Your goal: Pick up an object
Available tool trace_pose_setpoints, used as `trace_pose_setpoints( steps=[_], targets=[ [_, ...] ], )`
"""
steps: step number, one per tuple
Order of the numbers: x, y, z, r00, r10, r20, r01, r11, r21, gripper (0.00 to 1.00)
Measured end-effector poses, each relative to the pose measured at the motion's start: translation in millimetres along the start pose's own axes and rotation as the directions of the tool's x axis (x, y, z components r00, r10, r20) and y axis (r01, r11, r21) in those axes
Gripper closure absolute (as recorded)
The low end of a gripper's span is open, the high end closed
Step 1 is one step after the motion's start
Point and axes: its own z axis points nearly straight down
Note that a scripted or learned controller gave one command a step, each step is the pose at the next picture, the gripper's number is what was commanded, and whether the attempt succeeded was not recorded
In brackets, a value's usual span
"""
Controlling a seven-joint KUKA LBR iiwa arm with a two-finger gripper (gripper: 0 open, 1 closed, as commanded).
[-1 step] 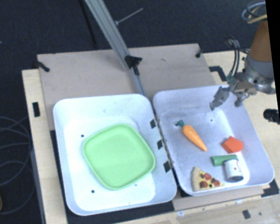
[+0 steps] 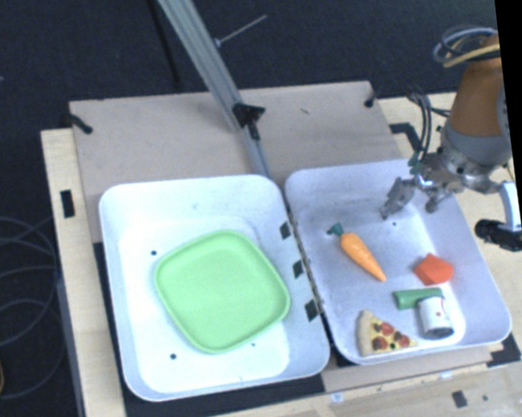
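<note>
From my console I see the end effector (image 2: 414,195) hovering over the far part of the right bin (image 2: 338,335), its two dark metal fingers (image 2: 394,201) spread apart w/ nothing between them. Grey wrist and orange band sit just right of it.

Right bin is shallow white plastic w/ rounded corners, scuffed matte floor. Objs in it:
- toy carrot (image 2: 361,253), smooth orange taper w/ a small green top, lying diagonal near the bin's middle, well apart from the fingers.
- orange block (image 2: 434,269), chunky and faceted, to the right of the carrot.
- green piece (image 2: 410,298), flat and short, just near side of the block.
- white cylinder (image 2: 434,316) w/ dark end, touching or nearly touching the green piece; can't tell which.
- toy pizza slice (image 2: 382,333), wedge shape, pale crust, red dots, at the near edge.

Left bin (image 2: 121,220) same type; holds a light green plate (image 2: 221,290), square w/ rounded corners, smooth raised rim, lying flat.

Worktop (image 2: 327,129) is pale tan board, dull finish.
</note>
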Motion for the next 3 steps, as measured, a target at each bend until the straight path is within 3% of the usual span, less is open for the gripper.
trace_pose_setpoints(
  steps=[1,2,3],
  targets=[
    [-0.3,-0.8,52.3,1.0,0.0,0.0,0.0,1.0,0.0,0.0],
    [-1.0,0.6,38.6,1.0,0.0,0.002,0.0,1.0,-0.005,1.0],
    [7.7,-2.7,-14.7,1.0,0.0,0.001,0.0,1.0,-0.009,1.0]
  ],
)
